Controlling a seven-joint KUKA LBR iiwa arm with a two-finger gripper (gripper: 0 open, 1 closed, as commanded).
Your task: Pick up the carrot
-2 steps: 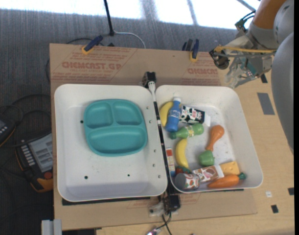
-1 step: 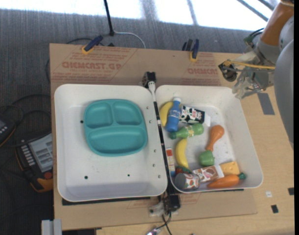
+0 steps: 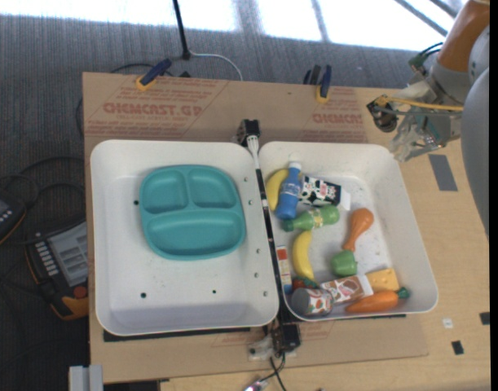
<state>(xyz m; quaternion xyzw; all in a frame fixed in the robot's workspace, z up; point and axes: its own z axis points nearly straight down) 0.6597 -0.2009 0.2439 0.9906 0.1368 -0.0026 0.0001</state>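
The carrot (image 3: 373,302) lies along the right bin's (image 3: 417,243) near rim, long axis roughly left-right, leafy end right. The gripper (image 3: 412,129) hangs outside the far right corner, well apart; its grip state can't be told.

The carrot (image 3: 373,302) lies at the right bin's (image 3: 412,218) near edge; the divided plate (image 3: 192,211) sits in the left bin (image 3: 110,243).
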